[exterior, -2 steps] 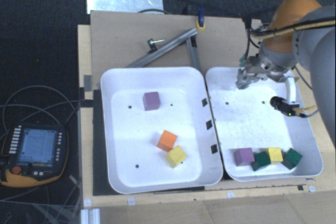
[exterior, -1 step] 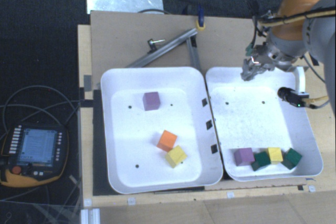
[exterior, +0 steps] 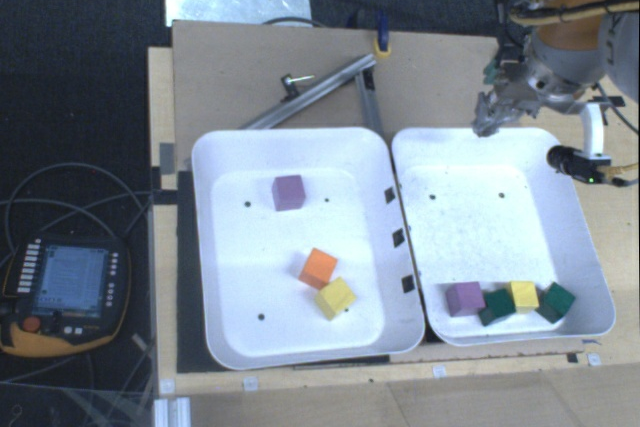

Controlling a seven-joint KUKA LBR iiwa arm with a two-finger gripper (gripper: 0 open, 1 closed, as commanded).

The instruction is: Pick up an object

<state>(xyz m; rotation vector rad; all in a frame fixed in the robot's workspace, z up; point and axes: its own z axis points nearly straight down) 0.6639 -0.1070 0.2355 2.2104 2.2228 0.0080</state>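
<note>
The gripper [exterior: 487,123] was seen above the far rim of the right bin [exterior: 500,205], with nothing held; whether it was open or closed could not be told. The pick was judged not yet begun. 4 blocks were bunched at the near edge of that bin: a purple block [exterior: 464,297], 2 green ones and a yellow one. A reach toward the near side and a descent over 1 block would be called for
</note>
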